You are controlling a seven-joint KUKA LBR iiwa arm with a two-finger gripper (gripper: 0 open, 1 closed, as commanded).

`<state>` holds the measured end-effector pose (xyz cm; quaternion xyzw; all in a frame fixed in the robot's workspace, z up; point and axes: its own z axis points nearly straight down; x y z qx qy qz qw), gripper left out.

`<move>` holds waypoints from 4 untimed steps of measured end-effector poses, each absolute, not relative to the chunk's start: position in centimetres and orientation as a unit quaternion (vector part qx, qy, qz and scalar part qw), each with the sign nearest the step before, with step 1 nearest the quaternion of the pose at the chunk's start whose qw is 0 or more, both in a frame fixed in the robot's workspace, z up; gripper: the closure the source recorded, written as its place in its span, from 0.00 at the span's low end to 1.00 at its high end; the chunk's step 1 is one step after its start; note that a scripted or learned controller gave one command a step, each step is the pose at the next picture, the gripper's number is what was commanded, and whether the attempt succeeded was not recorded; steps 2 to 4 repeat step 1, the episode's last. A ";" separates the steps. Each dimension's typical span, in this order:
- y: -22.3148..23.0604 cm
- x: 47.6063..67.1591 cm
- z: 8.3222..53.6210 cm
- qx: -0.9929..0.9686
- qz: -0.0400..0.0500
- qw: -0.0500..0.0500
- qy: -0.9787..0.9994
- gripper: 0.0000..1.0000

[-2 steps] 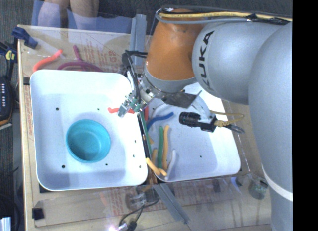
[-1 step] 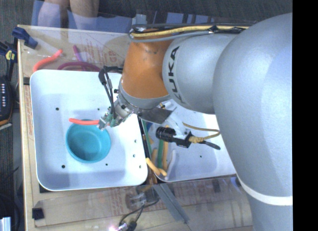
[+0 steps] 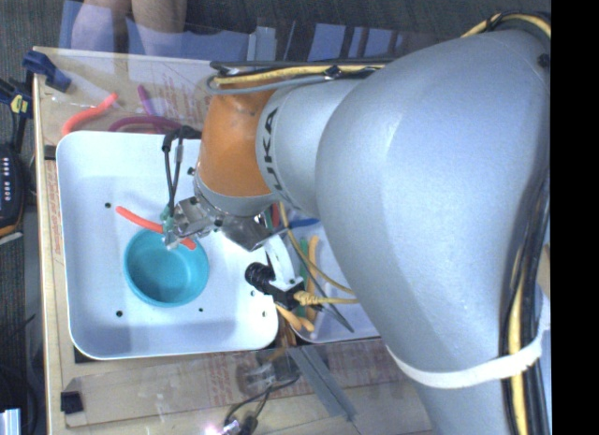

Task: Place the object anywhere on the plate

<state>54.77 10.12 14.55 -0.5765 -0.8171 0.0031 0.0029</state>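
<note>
Upon the worktop [image 3: 140, 382], a white bin [image 3: 89, 190] is seen; the pincer [image 3: 176, 230] is poised over a blue plate's [image 3: 167, 274] rim, beside an orange strip [image 3: 140, 219]; its grip cannot be told.

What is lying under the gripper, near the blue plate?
An orange stick-like object lies in the white bin, running under the gripper at the blue plate rim. Its far end is covered by the gripper.

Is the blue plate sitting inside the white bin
Yes, the blue plate rests on the floor of the white bin, toward its lower middle, with the gripper just above its upper rim.
</note>
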 end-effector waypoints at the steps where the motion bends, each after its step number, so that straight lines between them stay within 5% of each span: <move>1: 10.1 54.8 14.6 -0.576 0.003 0.003 -0.817 0.00; 4: 10.1 54.8 14.6 -0.576 0.003 0.003 -0.817 0.00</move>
